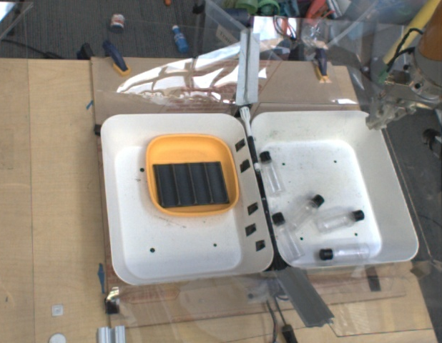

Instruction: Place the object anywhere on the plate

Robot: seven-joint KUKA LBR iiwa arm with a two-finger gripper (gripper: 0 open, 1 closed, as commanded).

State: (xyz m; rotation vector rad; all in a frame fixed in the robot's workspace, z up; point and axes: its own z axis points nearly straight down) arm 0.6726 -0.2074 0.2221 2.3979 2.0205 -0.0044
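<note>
A wooden bench [35, 191] carries two white bins. In the left bin [128, 256] sits an orange plate [192, 148] with a dark ribbed block [190, 184] on it. Clear vials [339, 220] with black caps lie scattered in the right bin [393, 213]. The gripper [382, 113] hangs over that bin's far right corner; whether it grips anything, I cannot tell.

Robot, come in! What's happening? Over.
Gripper at right bin's far corner. Vials lie in that bin. Orange plate bears black tray.
</note>
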